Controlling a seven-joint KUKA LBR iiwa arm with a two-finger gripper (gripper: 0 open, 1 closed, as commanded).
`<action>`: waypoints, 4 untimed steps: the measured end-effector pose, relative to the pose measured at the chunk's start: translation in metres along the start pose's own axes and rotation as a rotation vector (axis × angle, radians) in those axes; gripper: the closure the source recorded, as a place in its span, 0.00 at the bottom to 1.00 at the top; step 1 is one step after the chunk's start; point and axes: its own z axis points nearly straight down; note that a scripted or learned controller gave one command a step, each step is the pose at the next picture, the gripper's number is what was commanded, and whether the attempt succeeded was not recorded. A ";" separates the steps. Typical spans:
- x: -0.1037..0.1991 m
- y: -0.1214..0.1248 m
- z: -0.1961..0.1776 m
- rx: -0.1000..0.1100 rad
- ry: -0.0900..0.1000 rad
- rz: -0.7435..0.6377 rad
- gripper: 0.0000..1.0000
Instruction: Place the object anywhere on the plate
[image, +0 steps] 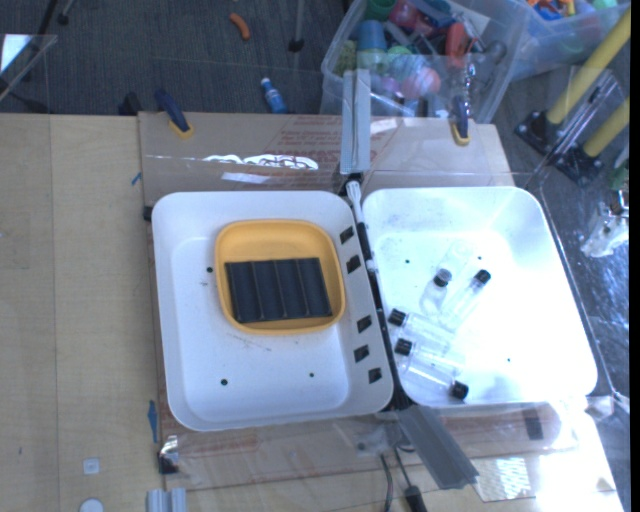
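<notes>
Black ribbed block lies flat on the yellow plate, and that plate sits in the left bin of the 2 white bins. The block covers most of the plate's floor, with its long side running left to right and its 4 or so ridges running front to back. It looks square and settled, with yellow rim showing on all sides.

Judging by that, the task looks done: the block is on the plate, nothing is touching it, and I see nothing left to do except for the arm to stay away. I take the block to be the thing meant, though the right bin also holds a few clear little bottles with black caps, scattered loosely near its middle and front.

As for the pincer, I cannot tell whether it is spread or pressed together, and I cannot place it relative to the block. Nothing is pinching the block.
</notes>
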 end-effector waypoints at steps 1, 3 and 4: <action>0.000 0.004 0.015 0.005 0.004 -0.301 1.00; -0.010 -0.002 -0.084 -0.005 -0.002 -0.921 1.00; -0.010 -0.002 -0.084 -0.005 -0.002 -0.921 0.00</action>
